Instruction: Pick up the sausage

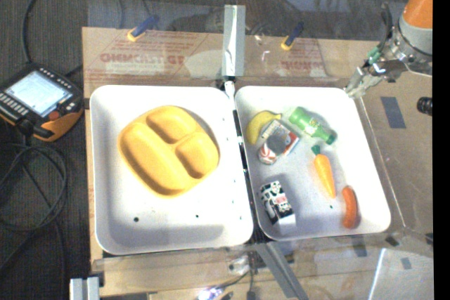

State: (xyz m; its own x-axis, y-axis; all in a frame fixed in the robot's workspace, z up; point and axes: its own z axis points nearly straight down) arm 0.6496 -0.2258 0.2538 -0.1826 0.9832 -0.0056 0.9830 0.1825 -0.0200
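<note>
I see claw (360, 81) at 2 o'clock, grip state unclear. Sausage (349, 207) at 5, tight against bin wall (377, 179), carrot (323, 174) near; risk wrong pick, wall collision.

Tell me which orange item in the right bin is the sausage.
The sausage is the stubby reddish-orange one by the bin's right wall; the carrot beside it has a green top.

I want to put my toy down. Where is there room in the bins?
Left bin: bare floor rings the yellow plate, widest along the front. Right bin: crowded at the back; small gap between the milk carton and sausage.
</note>
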